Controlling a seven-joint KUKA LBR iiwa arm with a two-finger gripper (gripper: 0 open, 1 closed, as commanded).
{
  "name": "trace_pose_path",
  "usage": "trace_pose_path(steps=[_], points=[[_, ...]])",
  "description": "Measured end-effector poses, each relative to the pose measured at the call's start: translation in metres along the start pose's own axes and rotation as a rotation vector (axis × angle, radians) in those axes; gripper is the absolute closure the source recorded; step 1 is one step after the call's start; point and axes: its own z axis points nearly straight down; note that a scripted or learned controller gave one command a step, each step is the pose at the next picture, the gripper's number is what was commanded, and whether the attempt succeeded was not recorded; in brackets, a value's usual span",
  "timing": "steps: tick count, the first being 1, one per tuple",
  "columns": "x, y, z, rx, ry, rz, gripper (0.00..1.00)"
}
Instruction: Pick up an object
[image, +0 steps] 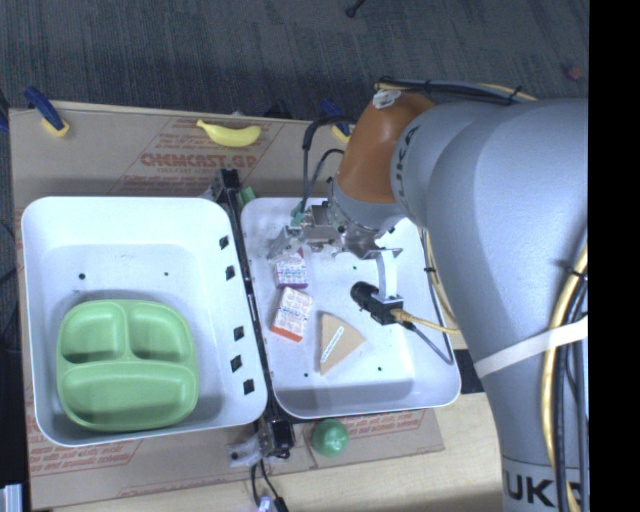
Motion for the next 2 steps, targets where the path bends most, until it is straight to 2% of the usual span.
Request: trace_pose_path(steps=[1,2], points=[[-0.0004,0.0014,-0.0123,-0.003,-0.001,-0.004,1.0],[-0.0004,0.0013,-0.0122,-0.002,-0.002,-0.004,0.0]])
